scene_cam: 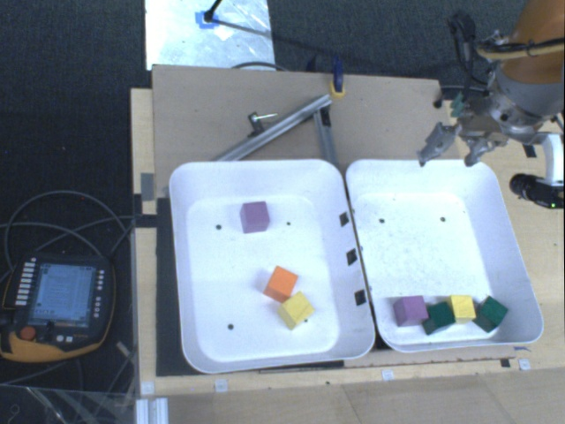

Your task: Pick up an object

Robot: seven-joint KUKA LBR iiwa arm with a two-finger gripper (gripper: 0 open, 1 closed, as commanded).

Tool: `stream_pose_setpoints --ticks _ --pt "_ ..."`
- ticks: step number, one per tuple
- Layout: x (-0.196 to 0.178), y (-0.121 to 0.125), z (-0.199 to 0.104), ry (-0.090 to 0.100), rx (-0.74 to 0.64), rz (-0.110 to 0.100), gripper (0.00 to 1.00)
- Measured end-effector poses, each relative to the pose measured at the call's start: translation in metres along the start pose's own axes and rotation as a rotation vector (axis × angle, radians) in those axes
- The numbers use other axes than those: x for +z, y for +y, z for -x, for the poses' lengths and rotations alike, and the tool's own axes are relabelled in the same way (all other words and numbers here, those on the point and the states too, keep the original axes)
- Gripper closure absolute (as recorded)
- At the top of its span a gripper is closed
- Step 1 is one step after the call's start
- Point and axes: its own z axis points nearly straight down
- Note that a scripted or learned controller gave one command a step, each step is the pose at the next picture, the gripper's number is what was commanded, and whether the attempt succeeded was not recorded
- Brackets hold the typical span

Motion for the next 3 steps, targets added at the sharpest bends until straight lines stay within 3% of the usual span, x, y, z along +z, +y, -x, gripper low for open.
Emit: stream_pose_setpoints --ticks 1,3 --pt "0.000 0.000 0.000 0.000 0.000 0.000 0.00" --pt "0.083 0.003 0.005 -0.001 0.004 -0.003 0.00"
